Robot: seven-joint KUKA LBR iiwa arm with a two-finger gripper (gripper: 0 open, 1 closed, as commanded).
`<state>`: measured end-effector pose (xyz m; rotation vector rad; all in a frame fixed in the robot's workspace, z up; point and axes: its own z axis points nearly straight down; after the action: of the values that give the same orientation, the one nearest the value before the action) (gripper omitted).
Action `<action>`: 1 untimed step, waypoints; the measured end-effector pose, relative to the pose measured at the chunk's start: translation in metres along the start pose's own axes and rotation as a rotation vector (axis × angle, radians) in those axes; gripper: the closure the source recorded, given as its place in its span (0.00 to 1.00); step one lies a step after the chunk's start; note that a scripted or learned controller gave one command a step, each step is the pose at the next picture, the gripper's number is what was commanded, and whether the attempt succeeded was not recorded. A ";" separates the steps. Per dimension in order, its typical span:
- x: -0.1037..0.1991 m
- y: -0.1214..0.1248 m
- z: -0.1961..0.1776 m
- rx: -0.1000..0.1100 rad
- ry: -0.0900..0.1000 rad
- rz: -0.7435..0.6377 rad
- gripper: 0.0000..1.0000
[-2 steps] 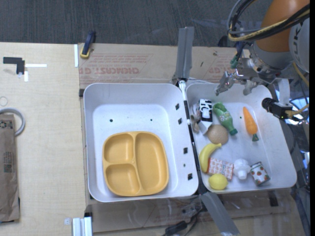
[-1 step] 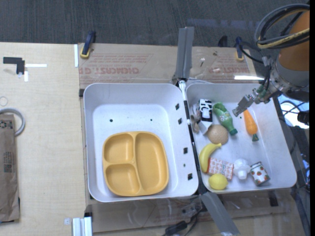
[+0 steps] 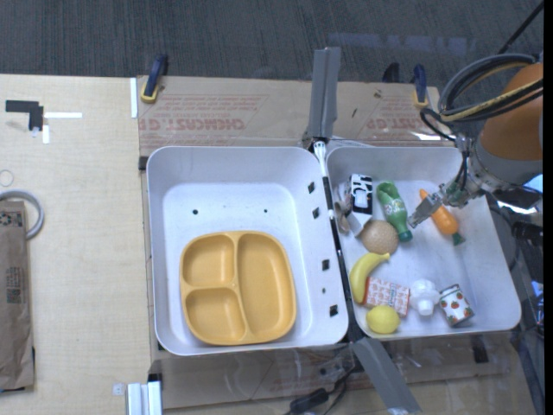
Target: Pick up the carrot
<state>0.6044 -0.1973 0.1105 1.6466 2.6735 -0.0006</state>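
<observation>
tool (image 3: 429, 207) beside carrot (image 3: 444, 220) | grip unclear | green bottle (image 3: 394, 209) just left

Pale wooden bench (image 3: 69, 258), bearing two shallow white plastic bins: left bin (image 3: 164, 232) and right bin (image 3: 505, 292) touching along their inner walls. Flat brown printed cardboard (image 3: 225, 111) behind them toward the far edge. Brown paper bag (image 3: 13, 292) at the left edge.

You can read one marking with any confidence: red block lettering, upside down to you, on the cardboard sheet (image 3: 226, 111) at twelve o'clock of the left bin (image 3: 159, 232); it seems to say "CHEMCUT". The black-and-white package (image 3: 360, 194) and the small carton (image 3: 386, 295) carry print too small to read.
</observation>
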 end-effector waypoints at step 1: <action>-0.001 0.000 -0.011 -0.004 -0.004 0.003 1.00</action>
<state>0.6055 -0.1984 0.1210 1.6485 2.6665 0.0012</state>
